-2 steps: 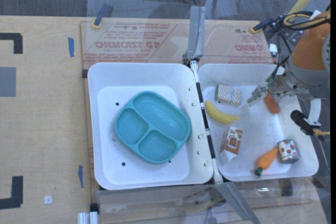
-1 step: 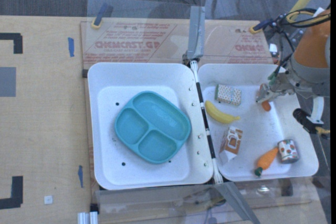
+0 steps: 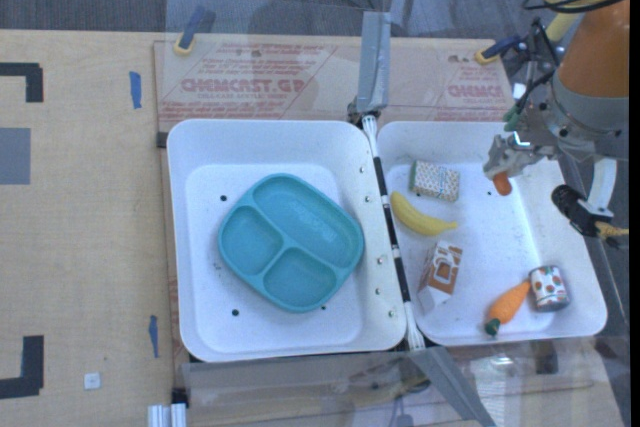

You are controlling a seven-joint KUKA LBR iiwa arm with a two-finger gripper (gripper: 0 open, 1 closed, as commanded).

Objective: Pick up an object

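My gripper [image 3: 505, 160] hangs over the upper right part of the right bin [image 3: 575, 325], at the end of the grey arm with the orange band. A small orange-red object [image 3: 501, 183] shows directly at the gripper's lower tip, and I cannot tell if it is gripped. In the same bin lie a patterned small box [image 3: 435, 180], a yellow banana [image 3: 422, 215], a white and orange carton [image 3: 444, 270], an orange carrot [image 3: 507, 305] and a small can [image 3: 547, 287].
The left bin [image 3: 190, 175] holds a teal divided plate [image 3: 290, 240]. A ridge with screws [image 3: 385, 235] separates the two bins. Cables and a black arm part [image 3: 580, 210] cross the right bin's right edge. Cardboard lies behind the bins.
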